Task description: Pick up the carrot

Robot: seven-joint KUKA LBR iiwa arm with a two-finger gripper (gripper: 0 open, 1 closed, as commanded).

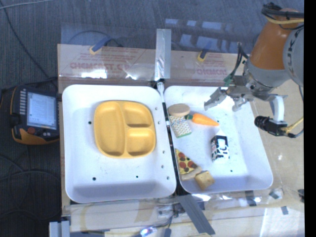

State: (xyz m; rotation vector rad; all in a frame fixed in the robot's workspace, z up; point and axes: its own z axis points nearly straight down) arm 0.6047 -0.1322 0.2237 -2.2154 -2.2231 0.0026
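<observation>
The grey two-finger pincer [226, 101] was seen hanging over the far end of the right-hand shallow white bin [256, 154], with its fingers spread apart and nothing caught between them. The grey arm with the orange band [270, 46] was reaching in from the right. The small orange carrot [204, 119] was lying on the bin floor just below and to the left of the pincer, near it but not touched, pointy end aimed right.

Right beside the carrot's blunt end, a short patterned jar with a tan lid [179, 119] was tipped against the divider side. A small black and white can [219, 147] was parked further toward the near side, well apart from the carrot. A toy pizza slice [184, 163] and a tan bread-like cube [204, 179] were sat at the near left corner, just beside each other.

In the left-hand white bin [79, 177], a yellow sectioned plastic plate [125, 128] was laid flat. Off the bench's left, a handheld control pendant with a lit screen [34, 114] was resting on the dark carpet [29, 28].
</observation>
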